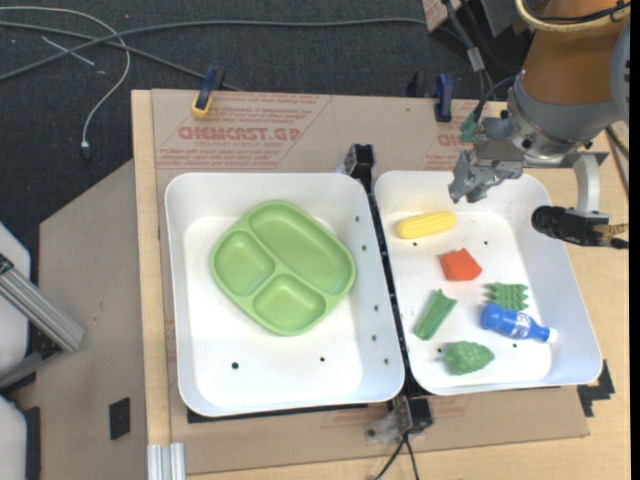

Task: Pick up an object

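One yellow corn cob (426, 225) lying crosswise, gripper (468, 190) above, finger state unclear

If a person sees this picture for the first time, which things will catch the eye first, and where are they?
The light green divided tray draws the eye first; it lies alone in the left bin. Next comes the scatter of small toys in the right bin: a yellow corn cob, an orange block and a blue bottle. The gripper hangs above that bin's far end, near the corn.
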Tool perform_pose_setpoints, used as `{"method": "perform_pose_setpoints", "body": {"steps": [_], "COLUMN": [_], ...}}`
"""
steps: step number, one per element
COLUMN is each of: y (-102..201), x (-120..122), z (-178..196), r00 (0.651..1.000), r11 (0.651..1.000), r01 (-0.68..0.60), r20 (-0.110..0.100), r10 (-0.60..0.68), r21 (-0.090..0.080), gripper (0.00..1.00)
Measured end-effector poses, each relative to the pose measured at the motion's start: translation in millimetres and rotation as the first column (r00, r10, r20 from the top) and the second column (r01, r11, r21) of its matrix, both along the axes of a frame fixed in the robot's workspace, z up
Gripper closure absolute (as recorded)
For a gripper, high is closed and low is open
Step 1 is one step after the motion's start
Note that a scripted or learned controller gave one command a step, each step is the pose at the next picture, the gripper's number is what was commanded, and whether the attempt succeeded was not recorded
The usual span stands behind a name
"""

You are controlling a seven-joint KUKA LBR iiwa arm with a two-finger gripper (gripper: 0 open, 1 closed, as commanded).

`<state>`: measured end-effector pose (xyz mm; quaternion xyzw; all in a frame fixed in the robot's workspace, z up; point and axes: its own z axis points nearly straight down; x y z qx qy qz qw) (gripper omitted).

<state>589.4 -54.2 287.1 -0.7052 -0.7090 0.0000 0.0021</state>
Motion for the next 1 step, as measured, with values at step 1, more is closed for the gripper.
{"method": "perform_pose_setpoints", "body": {"steps": [1], "y": [48.1], "x": [-11.3], "z": [-21.6], "r00": [1.000], "r11": [1.000], "r01": [0.000], "r20": [-0.002], "r10": [0.000], "r21": [-0.001], "gripper": [1.00]}}
